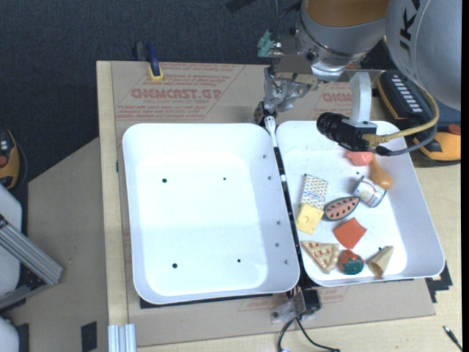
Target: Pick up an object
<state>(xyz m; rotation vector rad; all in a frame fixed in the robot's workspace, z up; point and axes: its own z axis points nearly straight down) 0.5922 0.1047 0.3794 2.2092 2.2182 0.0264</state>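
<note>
Clearly risky: gripper [282, 97] above the far rim between both bins, finger state impossible to tell. Could strike the right bin [425, 218] wall, missing the toy food.

- Scene evenly and brightly lit from overhead; colours slightly washed.
- Left bin [205, 211]: mild glare on the white floor, soft shadow along its left wall.
- Arm [352, 6] at far right is soft and out of focus.
- Overall image slightly grainy; small objects lack fine detail.
</note>
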